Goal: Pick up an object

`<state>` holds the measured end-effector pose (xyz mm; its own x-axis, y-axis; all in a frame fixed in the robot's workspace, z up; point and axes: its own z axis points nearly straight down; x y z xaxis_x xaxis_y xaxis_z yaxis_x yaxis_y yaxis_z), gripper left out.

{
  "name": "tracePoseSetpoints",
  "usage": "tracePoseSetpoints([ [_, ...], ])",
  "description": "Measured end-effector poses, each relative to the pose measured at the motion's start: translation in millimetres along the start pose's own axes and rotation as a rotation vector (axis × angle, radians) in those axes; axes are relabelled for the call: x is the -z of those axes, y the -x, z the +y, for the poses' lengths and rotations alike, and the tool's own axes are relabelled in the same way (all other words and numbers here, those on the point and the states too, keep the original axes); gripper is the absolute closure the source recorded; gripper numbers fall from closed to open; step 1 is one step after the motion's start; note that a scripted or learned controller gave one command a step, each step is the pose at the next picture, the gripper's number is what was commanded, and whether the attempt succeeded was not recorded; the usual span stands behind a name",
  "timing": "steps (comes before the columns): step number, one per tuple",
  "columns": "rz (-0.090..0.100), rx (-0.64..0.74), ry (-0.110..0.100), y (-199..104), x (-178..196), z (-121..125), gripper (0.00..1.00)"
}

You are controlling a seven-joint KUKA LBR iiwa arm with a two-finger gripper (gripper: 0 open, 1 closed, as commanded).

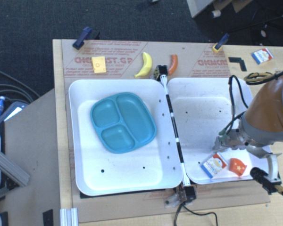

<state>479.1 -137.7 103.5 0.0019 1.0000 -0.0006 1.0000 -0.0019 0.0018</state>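
In the right bin (pixel 198 102), near its front edge, lie a small white, orange and blue packet (pixel 213 165) and beside it a red piece with a yellow mark (pixel 237 166). My gripper (pixel 225 141) hangs low over the right bin's front right part, just above and behind these two objects. The grey wrist and orange band (pixel 272 108) rise behind it and cover the bin's right side. A blue divided plate (pixel 123 122) lies in the left bin (pixel 85 164).
On the cardboard behind the bins lie a yellow banana (pixel 144 65), an orange chili-shaped toy (pixel 172 64) and a yellow block (pixel 98 65). Clamps (pixel 82 37) (pixel 220 42) hold the board's back edge. A black cable (pixel 233 95) loops beside the arm.
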Motion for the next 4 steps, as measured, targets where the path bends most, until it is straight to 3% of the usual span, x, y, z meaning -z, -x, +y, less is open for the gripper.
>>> tracePoseSetpoints([
  [1,0.000,0.000,0.000,0.0,-0.1,-0.1,0.00],
  [2,0.003,0.003,-0.005,-46.2,-19.4,-0.7,0.00],
  [3,0.001,0.001,-0.003,-45.8,-9.5,-0.4,1.00],
  [4,0.001,0.004,-0.002,-86.1,81.3,83.0,1.00],
])
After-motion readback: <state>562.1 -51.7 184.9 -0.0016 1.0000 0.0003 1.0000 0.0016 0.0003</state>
